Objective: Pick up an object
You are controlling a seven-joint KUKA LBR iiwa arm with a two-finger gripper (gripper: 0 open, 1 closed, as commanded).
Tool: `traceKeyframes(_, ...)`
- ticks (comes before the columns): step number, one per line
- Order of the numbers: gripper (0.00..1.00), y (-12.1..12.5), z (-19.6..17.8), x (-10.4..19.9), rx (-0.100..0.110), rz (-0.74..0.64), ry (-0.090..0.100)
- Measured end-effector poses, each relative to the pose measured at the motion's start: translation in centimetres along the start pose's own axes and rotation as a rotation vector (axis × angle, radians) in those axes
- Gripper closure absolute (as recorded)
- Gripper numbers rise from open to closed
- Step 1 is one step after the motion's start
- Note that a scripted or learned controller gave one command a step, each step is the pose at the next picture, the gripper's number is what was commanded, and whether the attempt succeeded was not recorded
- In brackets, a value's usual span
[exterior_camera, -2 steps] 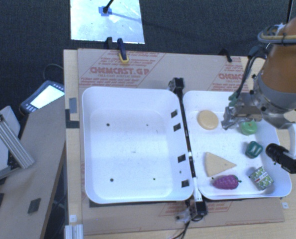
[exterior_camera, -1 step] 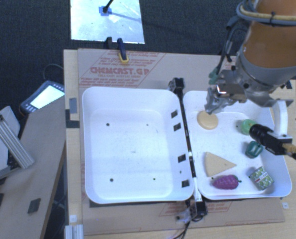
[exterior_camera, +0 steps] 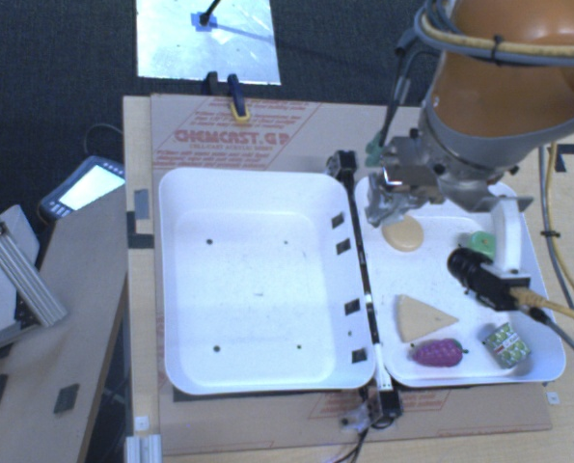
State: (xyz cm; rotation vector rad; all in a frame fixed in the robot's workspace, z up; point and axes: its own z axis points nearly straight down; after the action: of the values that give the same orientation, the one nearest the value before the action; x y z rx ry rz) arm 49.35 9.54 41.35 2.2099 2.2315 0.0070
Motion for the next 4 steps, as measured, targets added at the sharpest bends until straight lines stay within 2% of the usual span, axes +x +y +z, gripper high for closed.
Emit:
traceKeyframes(1,1.00,-0.6,-9.7,6.1,-0.008,-0.001,0.004)
traceKeyframes(2,1.00,-0.6,-12.3,13.4,-0.001,-0.001,0.002)
traceKeyframes(3,1.00,0.2,7.4,13.3,0.016,0.009,-0.008)
traceKeyframes(4,1.00,3.4,17.4,8.0,0.009,0.015,-0.006)
